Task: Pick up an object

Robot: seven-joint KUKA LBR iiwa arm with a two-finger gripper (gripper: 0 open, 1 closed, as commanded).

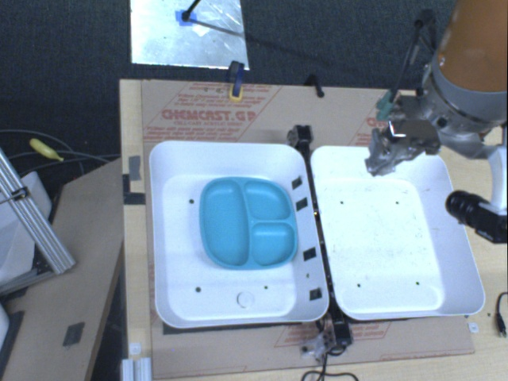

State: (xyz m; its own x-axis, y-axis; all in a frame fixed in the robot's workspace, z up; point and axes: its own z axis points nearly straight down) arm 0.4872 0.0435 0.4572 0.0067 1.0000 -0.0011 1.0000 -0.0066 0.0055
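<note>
A single blue divided plate (pixel 248 223) lies flat in the left bin (pixel 171 213), roughly at the middle of its floor. It is a rounded rectangle whose long axis runs left to right with a slight tilt. It has three compartments: one large one takes up the left half, and two smaller ones sit stacked on the right, one far and one near.

There are two white bins side by side, the left one holding the plate and the right bin (pixel 397 244) showing its bare, speckled floor. A row of small black clips (pixel 305 228) runs along the seam where the two bins meet.

The one gripper (pixel 382 163) hangs over the far left corner of the right bin, well apart from the plate. Whether its fingers are spread or pressed together cannot be told at this angle. Nothing is seen between them. The grey arm (pixel 476 94) with its orange band rises toward the far right.
</note>
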